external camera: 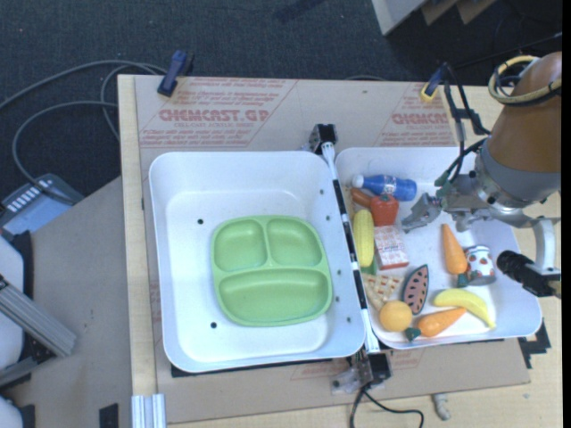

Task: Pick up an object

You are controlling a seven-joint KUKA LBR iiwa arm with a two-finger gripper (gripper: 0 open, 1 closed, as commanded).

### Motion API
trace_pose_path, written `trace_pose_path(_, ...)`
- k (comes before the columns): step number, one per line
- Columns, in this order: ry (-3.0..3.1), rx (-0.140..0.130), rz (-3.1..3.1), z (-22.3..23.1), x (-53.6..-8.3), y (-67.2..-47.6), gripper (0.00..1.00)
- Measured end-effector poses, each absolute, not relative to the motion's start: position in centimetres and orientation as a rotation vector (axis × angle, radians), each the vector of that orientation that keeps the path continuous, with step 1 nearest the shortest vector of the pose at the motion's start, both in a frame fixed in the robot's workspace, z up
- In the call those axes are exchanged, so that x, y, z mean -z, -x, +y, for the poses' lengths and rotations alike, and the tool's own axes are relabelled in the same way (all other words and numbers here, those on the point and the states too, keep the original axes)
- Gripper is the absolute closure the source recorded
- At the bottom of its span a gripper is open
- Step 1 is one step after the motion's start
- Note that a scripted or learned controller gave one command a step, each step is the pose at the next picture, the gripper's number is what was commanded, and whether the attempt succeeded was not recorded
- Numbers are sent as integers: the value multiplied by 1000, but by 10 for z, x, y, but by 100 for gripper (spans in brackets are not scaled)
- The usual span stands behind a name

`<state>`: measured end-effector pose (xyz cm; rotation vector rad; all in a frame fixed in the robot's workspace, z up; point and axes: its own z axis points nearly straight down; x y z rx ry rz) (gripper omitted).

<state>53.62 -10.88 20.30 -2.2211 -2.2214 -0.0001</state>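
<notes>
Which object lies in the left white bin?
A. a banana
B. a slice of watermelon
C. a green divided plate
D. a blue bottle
C: the green divided plate lies by itself in the left white bin, while the toy foods lie in the right bin.

A robotics lab: clamped bench (268, 105), white bins (178, 266), cables (53, 96) on carpet

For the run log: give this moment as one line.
gripper: over right bin, beside red bottle | nothing seen held | nearby: blue bottle, corn | left bin: green tray
</notes>
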Motion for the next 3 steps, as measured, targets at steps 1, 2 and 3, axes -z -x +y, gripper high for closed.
trace_pose_path(1, 2225, 0, -2222, -173, -198, -540, 0)
trace_pose_path(2, 2220, -2, -2219, -205, -119, -551, 0)
trace_pose_path(3, 2219, -1, -2220, -189, -89, -543, 0)
